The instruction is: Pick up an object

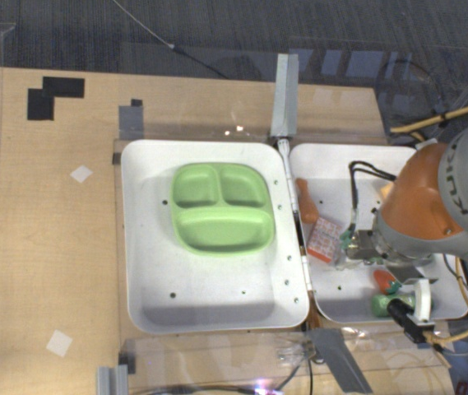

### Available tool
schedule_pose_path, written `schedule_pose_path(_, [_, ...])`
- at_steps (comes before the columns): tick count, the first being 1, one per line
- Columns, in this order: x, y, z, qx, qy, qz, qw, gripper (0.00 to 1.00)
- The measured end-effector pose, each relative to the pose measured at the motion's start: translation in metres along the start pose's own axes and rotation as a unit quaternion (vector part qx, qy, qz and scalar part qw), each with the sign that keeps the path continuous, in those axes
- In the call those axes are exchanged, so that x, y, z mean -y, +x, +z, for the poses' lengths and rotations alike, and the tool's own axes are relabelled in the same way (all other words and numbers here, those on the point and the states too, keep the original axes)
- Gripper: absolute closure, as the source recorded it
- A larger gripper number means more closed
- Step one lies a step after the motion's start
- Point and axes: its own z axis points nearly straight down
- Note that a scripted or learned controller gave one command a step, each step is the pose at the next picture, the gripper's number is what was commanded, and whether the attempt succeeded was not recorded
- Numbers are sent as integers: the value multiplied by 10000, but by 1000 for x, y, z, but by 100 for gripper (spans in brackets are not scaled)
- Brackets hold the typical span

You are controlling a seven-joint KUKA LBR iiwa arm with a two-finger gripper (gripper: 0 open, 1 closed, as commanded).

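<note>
The right bin (332, 303) holds several small items. An orange carrot-like piece (306, 200) lies along its left wall. A pink-and-white patterned packet (324, 239) rests just right of it. A red piece (383, 281) and a green piece (381, 304) lie near the bin's front right. The arm's orange-banded wrist (419, 204) hangs over the bin's right half. My gripper (357, 249) is low beside the packet's right edge, mostly covered by the wrist.
A green three-compartment plate (221, 208) sits in the left bin (147, 286). A metal divider post (283, 97) stands behind the seam between the bins. Black cables (365, 171) loop off the wrist over the right bin.
</note>
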Motion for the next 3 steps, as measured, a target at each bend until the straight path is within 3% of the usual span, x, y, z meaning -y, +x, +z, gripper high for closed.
schedule_pose_path(1, [-4, 98, -93, -18, 86, -15, 10000, 100])
schedule_pose_path(2, [3, 33, -92, -12, 94, -15, 10000, 100])
schedule_pose_path(3, [4, -97, -75, -10, 90, -15, 10000, 100])
